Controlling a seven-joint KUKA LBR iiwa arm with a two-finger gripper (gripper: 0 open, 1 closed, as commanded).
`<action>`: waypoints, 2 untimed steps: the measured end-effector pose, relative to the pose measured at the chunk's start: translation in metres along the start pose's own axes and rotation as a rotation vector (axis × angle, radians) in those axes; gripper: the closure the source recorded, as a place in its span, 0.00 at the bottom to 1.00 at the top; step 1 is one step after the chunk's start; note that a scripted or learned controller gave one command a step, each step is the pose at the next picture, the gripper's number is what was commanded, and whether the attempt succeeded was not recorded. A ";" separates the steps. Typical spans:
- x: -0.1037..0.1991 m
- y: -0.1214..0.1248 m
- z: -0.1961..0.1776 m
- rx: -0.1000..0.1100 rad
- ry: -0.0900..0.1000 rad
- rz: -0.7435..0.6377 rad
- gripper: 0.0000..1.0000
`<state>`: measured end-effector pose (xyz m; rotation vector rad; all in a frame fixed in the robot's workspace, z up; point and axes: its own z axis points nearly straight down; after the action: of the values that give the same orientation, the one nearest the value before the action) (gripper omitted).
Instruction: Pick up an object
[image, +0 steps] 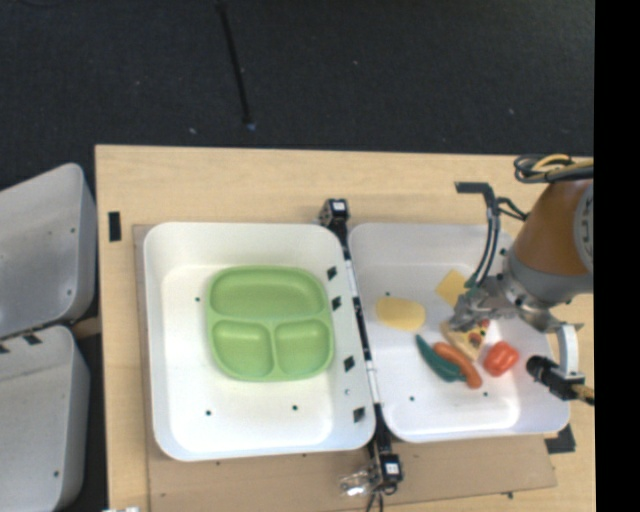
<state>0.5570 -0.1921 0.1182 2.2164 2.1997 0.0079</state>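
Note:
The right bin (430, 415) holds a pale yellow lump (401, 314), a yellow wedge (452, 286), a green pepper-like piece (436, 359), an orange carrot-like piece (459, 365) and a red tomato-like piece (500, 357). My gripper (470, 322) reaches in from the right and hangs low over the cluster, just above the orange piece and left of the red one. A small multicoloured item sits right under its tip, partly hidden. The arm's orange band (553, 232) rises above it.
The left bin (180, 420) carries a green divided plate (270, 322) in its middle. A black clamp (334, 212) sits at the top of the seam between the bins. The wooden bench (220, 180) surrounds both bins.

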 end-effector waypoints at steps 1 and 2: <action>-0.003 0.005 -0.064 0.011 0.007 -0.010 1.00; -0.005 0.007 -0.118 0.010 0.007 -0.010 1.00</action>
<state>0.5617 -0.1957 0.2366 2.2136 2.2196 0.0042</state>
